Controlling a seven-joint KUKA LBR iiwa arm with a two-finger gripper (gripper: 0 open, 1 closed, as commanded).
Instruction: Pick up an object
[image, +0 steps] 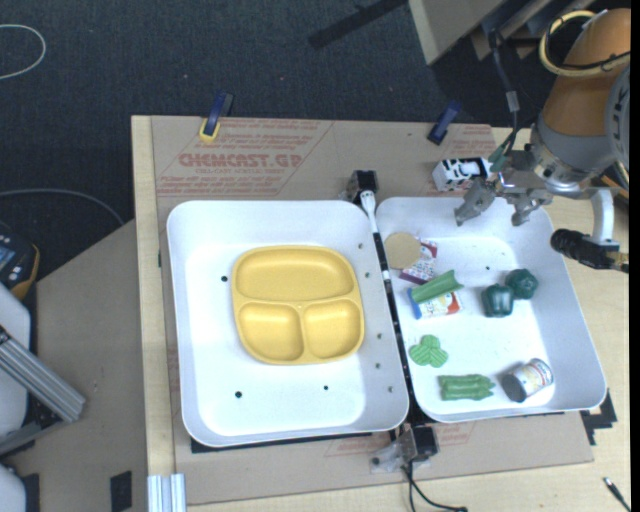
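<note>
The gripper (499, 204) hangs over the far edge of the right bin (570, 330), its two fingers spread apart with nothing between them; the arm above is cut off by the frame's right edge. In this bin lie a green pepper (510, 290), a small can (528, 379) near the front right, a green toy (465, 387) of unclear kind, a leafy green piece (428, 352), and an overlapping clutter (425, 275) far left, hard to separate. The left bin (200, 390) holds a yellow divided tray (297, 302).

Bench (150, 300) bears two white bins (200, 400) side by side
</note>
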